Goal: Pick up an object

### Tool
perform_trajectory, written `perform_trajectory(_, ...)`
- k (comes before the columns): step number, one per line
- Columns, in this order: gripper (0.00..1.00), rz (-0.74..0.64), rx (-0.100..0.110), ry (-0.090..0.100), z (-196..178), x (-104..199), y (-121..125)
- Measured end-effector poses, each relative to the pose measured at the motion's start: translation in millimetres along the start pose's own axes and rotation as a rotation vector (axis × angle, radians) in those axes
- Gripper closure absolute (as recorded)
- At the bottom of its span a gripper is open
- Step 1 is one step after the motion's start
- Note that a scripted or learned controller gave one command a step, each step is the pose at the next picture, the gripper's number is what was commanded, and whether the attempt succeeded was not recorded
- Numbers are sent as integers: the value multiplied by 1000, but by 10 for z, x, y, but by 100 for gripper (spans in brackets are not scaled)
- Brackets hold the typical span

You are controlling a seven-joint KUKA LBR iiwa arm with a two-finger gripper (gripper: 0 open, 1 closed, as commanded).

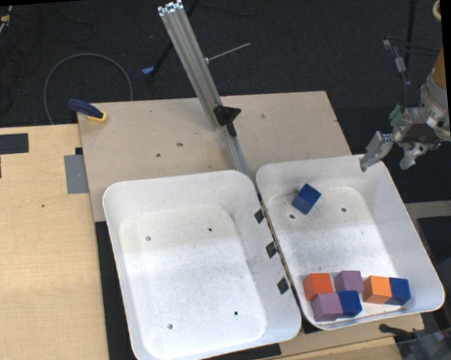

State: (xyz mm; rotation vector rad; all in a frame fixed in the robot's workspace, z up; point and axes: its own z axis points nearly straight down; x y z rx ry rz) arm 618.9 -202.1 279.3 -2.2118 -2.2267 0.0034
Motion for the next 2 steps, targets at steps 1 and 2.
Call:
perform_trajectory(1, 0, 3, 5, 3, 596, 423, -28)
perform_trajectory(2, 0, 3, -8, -2, 180, 253, 290)
